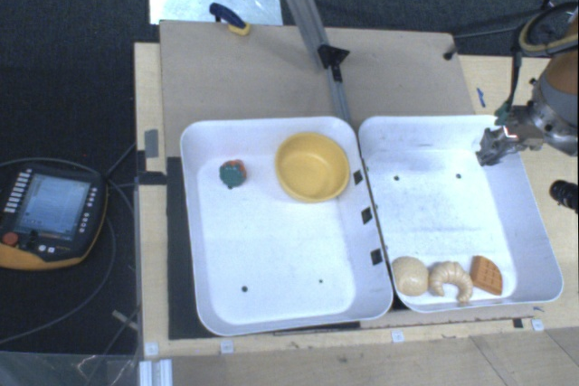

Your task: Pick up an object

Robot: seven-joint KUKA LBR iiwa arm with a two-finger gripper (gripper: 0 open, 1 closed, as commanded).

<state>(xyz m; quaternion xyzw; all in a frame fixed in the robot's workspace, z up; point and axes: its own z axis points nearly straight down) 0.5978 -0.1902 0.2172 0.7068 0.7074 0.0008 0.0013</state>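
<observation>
No writing is showing legibly. The grey arm's two-finger gripper [495, 143] is hovering over the right white bin's [434, 194] upper-right rim; its grip cannot be told. A pale round bun [409, 275], curved croissant [451, 278] and orange waffle piece [486, 275] are lying along the bin's near edge.

A pale wooden desk [271, 68] stands on dark carpet [72, 32]; a teach pendant [47, 214] lies on the floor at left.

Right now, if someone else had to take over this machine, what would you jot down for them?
Gripper: over the right bin's far right edge, nothing seen in it; fingers too small to read.
Right bin, near edge: a pale round roll, a croissant, an orange waffle piece.
Left bin: a yellow bowl, a small green-and-red toy.
Done: nothing lifted.
Left: choose an object, descend, grasp, lift.
</observation>
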